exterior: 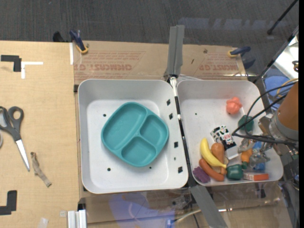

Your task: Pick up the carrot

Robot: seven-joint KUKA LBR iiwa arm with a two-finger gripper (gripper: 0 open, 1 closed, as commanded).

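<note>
Even, fairly bright light falls from above, and the two white bins (126, 91) come close to washing out along their rims and walls. Shadows are soft and short; the teal divided plate (135, 133) throws only a faint dark edge on its lower side. A bluish-white glare burns at the right edge (290, 61). The dark floor (142, 8) beyond the worktop (38, 127) looks grainy. Small toys in the right bin are slightly soft in detail.

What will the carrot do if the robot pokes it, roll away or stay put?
The carrot looks like a smooth, rounded toy, so it would probably roll or slide a bit. But it is wedged against the banana in a crowded pile in the right bin, so it likely won't travel far. It seems stiff, not floppy.
</note>
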